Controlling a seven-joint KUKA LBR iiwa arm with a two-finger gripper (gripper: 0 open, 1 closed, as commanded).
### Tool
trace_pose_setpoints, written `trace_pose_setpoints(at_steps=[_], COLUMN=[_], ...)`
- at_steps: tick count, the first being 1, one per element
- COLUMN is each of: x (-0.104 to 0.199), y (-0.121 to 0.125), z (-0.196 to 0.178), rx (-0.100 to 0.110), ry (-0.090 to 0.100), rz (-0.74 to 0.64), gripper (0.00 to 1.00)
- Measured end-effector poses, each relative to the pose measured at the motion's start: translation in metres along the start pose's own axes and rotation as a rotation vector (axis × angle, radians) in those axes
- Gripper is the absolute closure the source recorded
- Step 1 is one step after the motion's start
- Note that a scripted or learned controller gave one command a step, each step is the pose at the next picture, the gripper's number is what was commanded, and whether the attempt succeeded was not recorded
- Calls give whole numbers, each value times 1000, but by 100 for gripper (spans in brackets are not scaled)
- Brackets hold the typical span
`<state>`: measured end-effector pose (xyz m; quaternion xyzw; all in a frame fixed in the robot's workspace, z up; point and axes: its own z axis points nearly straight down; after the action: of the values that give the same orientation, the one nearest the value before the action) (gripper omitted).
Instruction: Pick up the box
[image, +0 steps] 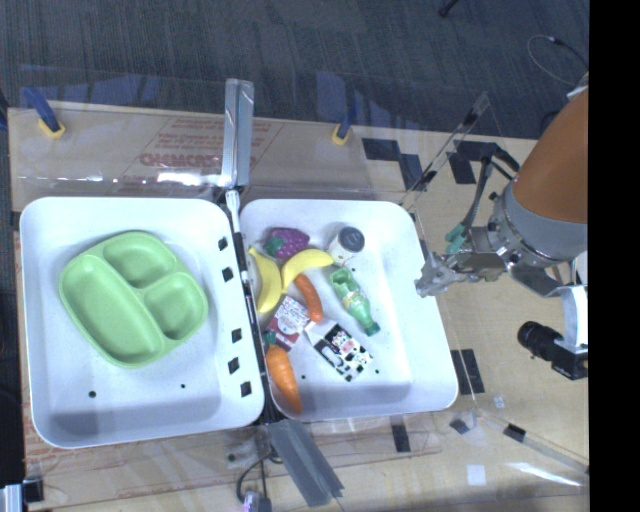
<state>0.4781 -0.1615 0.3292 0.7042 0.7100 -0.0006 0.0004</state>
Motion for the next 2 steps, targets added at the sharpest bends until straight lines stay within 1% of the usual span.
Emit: trace_pose_setpoints(at_steps=[1,2], x=[-1,19], y=[49,85], z=[11,-114], rx=[2,0], ry=[1,1], rz=[44,264], gripper=[100,100])
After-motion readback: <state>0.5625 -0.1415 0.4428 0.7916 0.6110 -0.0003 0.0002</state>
